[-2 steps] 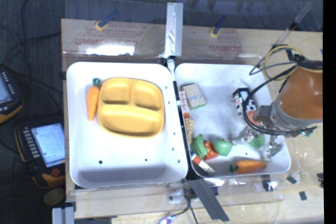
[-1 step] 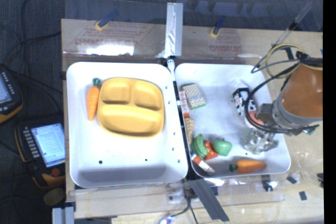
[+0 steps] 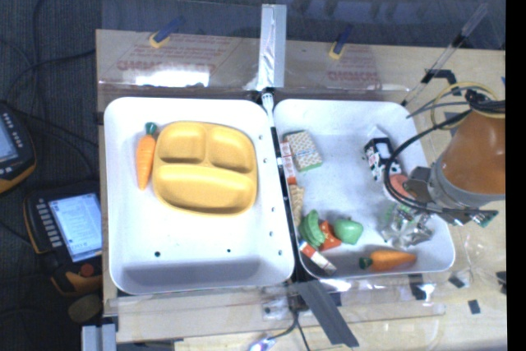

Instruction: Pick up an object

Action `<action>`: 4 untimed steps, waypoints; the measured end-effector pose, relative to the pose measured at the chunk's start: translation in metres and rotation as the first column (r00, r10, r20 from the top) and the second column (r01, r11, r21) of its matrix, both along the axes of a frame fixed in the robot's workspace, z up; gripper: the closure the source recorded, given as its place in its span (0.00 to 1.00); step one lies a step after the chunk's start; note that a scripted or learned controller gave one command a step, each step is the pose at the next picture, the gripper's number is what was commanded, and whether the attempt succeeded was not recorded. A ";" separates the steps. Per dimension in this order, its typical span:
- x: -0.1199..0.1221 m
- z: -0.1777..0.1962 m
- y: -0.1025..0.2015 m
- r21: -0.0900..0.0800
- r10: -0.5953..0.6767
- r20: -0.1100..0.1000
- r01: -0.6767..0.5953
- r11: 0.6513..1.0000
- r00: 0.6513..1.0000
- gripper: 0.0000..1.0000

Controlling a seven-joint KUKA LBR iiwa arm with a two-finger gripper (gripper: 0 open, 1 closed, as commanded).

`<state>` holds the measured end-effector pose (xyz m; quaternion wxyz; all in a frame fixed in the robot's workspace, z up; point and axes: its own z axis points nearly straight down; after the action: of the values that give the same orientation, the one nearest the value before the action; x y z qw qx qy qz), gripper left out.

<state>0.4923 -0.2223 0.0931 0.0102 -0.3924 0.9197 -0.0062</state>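
My gripper hangs over the near right part of the right bin, just above an orange carrot lying by the front wall. A green pepper and a red and green toy lie to the gripper's left. A small cracker box sits at the bin's far left. A black and white object lies near the far right, and a reddish round piece shows beside the wrist. Nothing visible sits between the fingers.
The left bin holds a yellow divided tray and a second carrot along its left side. Cables run over the bench at the right. A handheld pendant lies left of the bench.
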 end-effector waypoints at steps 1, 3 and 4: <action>0.005 -0.001 -0.001 0.002 -0.024 -0.014 0.024 1.000 1.000 1.00; 0.046 -0.002 -0.002 0.000 -0.007 -0.017 0.007 1.000 1.000 1.00; 0.083 -0.002 0.035 0.002 -0.182 -0.007 0.182 0.983 0.983 1.00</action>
<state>0.5753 -0.1877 0.0915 0.0069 -0.3069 0.9517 -0.0043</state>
